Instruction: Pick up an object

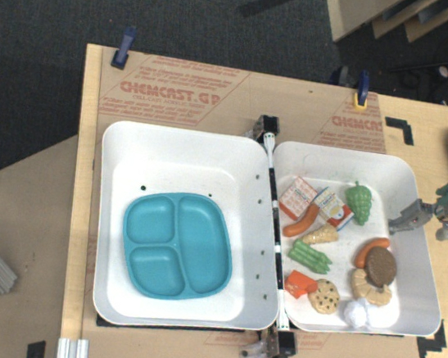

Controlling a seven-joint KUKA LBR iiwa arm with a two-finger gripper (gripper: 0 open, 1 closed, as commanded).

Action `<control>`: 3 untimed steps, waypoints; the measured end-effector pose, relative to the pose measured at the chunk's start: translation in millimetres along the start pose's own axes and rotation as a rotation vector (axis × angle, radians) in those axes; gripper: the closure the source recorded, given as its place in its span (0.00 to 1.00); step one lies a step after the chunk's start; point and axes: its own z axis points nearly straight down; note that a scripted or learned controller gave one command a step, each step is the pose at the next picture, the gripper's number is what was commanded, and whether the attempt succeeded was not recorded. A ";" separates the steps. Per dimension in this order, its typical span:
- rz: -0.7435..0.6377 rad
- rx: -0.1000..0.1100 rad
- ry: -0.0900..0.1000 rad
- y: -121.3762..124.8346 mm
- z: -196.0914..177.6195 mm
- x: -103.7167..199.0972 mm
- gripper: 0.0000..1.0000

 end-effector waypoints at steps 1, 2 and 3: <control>-0.001 0.010 0.009 46.7 174.7 -39.4 0.00; -0.004 0.006 0.005 35.0 187.5 18.0 0.00; -0.004 -0.003 0.000 67.0 186.0 51.2 0.00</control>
